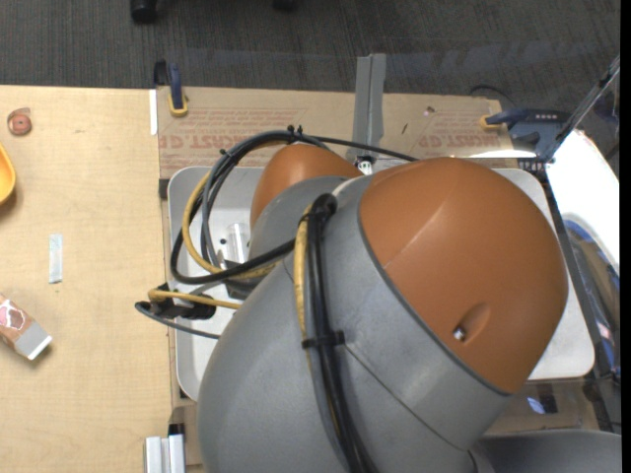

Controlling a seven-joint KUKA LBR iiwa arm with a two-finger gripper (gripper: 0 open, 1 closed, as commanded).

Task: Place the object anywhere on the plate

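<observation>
The grey arm with its big orange dome covers most of the two white bins. A second orange band shows above the wrist, over the left bin. Metal wrist parts peek out beside the black and yellow cables. The arm hides the gripper, the plate and the object.
On the wooden bench at left lie a small packet, a white strip, a round red disc and part of an orange thing. Blue clamps hold the cardboard behind the bins.
</observation>
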